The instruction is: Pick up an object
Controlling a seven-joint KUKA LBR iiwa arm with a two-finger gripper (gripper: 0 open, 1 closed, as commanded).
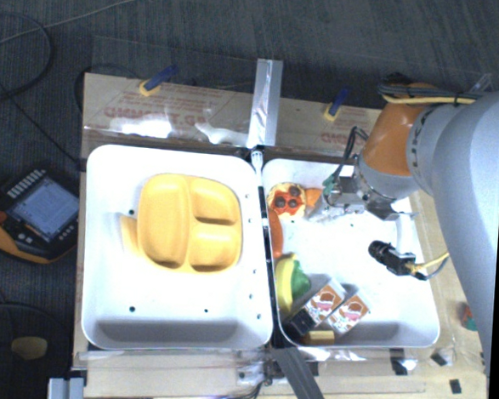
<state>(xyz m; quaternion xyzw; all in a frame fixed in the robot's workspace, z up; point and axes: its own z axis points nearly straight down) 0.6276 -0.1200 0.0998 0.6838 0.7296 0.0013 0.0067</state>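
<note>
My gripper (338, 195) hangs low over the back of the right bin (395, 311), just right of a round orange toy with dark spots (285, 199). An orange strip (274, 235) lies along the bin's left wall. Further forward, a yellow banana (285, 278) rests against a green piece (300, 283). Two small printed boxes (337, 306) sit side by side near the front wall, with a dark item (307, 330) in the front-left corner. Nothing can be seen hanging from the gripper.
The left bin (105, 312) holds a yellow divided tray (188, 220). The grey arm with its orange band (398, 141) covers the right bin's back-right corner. A black connector with a cable (390, 255) hangs over the bin's right part. A handheld pendant (35, 213) lies on the floor at left.
</note>
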